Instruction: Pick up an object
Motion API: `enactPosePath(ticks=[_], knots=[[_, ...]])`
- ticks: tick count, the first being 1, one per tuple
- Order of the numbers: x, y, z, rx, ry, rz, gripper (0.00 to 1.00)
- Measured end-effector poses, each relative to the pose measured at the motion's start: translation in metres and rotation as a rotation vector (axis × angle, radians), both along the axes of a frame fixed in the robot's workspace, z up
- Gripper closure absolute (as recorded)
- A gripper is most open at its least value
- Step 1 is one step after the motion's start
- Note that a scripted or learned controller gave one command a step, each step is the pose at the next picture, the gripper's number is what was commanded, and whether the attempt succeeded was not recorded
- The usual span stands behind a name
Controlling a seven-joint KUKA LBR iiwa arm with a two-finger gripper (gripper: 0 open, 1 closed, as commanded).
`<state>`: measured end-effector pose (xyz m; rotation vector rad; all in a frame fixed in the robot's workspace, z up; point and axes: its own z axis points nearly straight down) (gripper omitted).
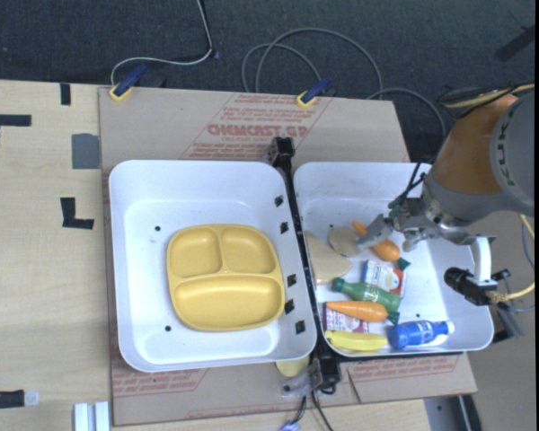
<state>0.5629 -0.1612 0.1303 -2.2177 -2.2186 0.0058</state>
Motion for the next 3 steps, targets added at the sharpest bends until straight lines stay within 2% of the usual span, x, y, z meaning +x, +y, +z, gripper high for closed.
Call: enactPosePath(ticks=[1,2,3], knots=[[0.033,0.054,-0.049,-0.004,-0.005,0.005,0.0],[0.033,0.051,-0.039,-0.004,-0.006,0.0,1.0],[0.001,0.108,0.057,0.002,-0.007,0.007,1.0]])
